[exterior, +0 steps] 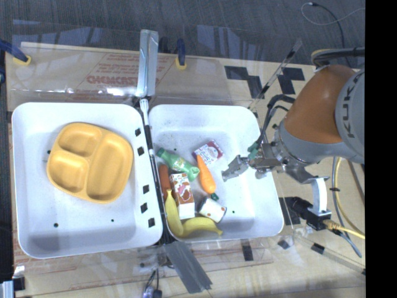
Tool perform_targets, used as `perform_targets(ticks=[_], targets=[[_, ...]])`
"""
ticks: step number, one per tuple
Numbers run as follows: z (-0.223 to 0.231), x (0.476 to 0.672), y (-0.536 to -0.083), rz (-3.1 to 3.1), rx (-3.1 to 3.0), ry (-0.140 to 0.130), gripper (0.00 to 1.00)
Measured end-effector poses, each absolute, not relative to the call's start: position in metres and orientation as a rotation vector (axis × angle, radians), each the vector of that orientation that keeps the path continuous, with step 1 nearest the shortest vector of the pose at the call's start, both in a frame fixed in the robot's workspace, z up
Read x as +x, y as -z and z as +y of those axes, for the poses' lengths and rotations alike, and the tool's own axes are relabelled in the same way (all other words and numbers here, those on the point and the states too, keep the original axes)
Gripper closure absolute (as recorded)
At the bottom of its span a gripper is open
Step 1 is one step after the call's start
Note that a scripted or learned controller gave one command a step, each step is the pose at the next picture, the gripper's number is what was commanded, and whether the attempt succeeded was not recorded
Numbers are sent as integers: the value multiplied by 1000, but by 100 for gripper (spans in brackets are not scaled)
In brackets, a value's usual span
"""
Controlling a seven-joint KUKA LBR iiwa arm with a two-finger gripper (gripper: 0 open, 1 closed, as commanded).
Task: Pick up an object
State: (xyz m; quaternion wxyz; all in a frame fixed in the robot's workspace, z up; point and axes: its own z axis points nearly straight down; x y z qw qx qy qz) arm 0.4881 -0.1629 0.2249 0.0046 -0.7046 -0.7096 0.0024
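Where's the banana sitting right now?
The banana lies in the right bin, at its near left corner in the camera view, just below the small juice carton and left of the gripper.

I am looking down on a robotics lab bench, not a home or kitchen: two shallow white bins (pixel 205 113) sit clamped side by side on a board taped with black marker patches (pixel 239 74), over grey carpet. My grey and orange arm (pixel 322 113) reaches in beside loose cables (pixel 347 228). The bins hold test props, a yellow divided plate (pixel 90 161) and toy food such as a banana (pixel 186 224) and carrot (pixel 206 174).
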Motion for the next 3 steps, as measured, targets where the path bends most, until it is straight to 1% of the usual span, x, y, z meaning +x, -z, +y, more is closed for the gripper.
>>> perform_targets(ticks=[1,2,3], targets=[[-133,517,-109,-2260,-2188,1,0],[-132,515,-115,-2259,-2175,-8,100],[-42,534,-189,-2218,-2214,-9,100]])
